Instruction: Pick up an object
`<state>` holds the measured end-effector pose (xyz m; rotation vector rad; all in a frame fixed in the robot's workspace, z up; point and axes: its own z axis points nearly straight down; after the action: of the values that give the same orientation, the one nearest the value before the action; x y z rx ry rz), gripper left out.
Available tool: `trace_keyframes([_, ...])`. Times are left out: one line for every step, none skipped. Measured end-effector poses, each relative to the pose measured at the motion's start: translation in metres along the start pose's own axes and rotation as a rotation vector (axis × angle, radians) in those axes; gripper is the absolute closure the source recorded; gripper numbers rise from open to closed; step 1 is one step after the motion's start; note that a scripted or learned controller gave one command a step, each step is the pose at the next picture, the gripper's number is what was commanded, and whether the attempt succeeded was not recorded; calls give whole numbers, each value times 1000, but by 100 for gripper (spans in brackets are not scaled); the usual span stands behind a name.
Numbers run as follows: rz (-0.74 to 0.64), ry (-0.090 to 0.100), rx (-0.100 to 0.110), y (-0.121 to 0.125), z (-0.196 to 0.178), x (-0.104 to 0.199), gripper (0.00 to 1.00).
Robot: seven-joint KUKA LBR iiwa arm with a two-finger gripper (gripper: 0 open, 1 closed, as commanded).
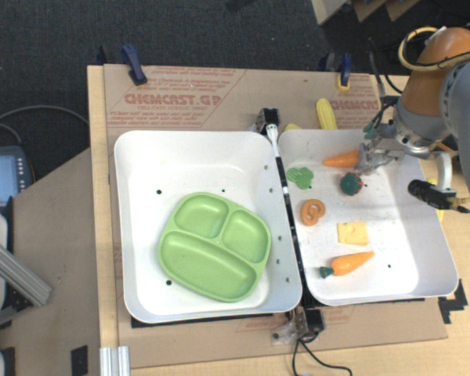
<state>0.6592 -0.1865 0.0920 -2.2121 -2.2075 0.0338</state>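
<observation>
My gripper [370, 160] hangs low over the far part of the right bin [423, 276]. It is just right of a small orange carrot [339, 161] and just above a dark green round piece [351, 184]. Whether it touches either one is unclear. Further left in the same bin lies a green leafy piece [300, 177]. An orange ring-shaped piece [312, 211] sits below that. A yellow cheese square [352, 233] and a bigger carrot with a green top [348, 264] rest toward the near side.
The left bin [137, 210] holds a light green divided plate [214, 246]. A yellow corn cob [325, 114] lies on the bench behind the right bin. A black clip [268, 120] sits at the far end of the divider between the bins.
</observation>
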Motion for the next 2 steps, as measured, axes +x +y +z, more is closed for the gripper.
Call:
trace_keyframes([0,-1,-37,7,-76,-40,100])
trace_keyframes([-3,5,-22,6,-32,-24,100])
